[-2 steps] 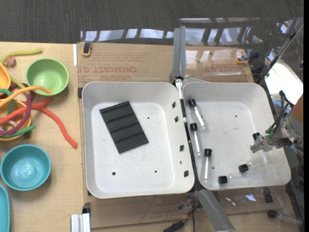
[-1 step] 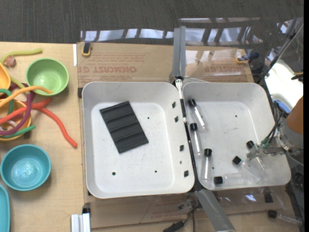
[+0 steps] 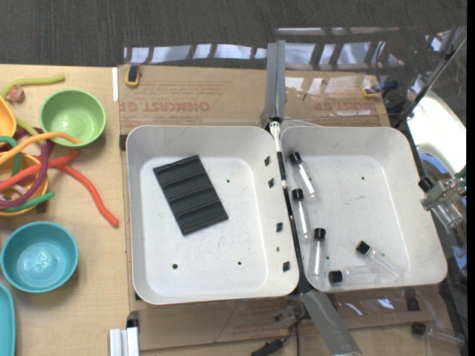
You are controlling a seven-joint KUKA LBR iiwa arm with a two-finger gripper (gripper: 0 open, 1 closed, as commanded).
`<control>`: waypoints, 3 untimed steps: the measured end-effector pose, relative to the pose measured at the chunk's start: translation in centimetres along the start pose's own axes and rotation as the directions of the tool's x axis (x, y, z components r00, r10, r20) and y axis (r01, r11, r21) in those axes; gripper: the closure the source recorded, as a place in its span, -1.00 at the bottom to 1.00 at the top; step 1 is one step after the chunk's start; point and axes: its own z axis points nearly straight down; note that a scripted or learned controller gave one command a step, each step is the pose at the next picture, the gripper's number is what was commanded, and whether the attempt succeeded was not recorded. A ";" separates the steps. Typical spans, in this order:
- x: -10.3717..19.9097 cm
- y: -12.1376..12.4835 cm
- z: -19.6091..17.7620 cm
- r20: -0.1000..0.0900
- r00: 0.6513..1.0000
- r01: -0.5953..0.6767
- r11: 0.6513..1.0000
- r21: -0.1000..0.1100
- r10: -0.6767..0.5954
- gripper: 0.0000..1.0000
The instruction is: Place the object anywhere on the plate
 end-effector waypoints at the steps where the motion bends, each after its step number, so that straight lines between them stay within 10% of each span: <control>1: 8.4 1.4 7.6 -0.003 0.987 0.161 0.987 0.002 -0.161 1.00; 2: 0.1 -0.2 16.2 -0.003 0.982 0.186 0.982 0.002 -0.186 1.00; 3: 0.0 0.0 3.7 0.000 0.994 0.105 0.994 0.001 -0.105 1.00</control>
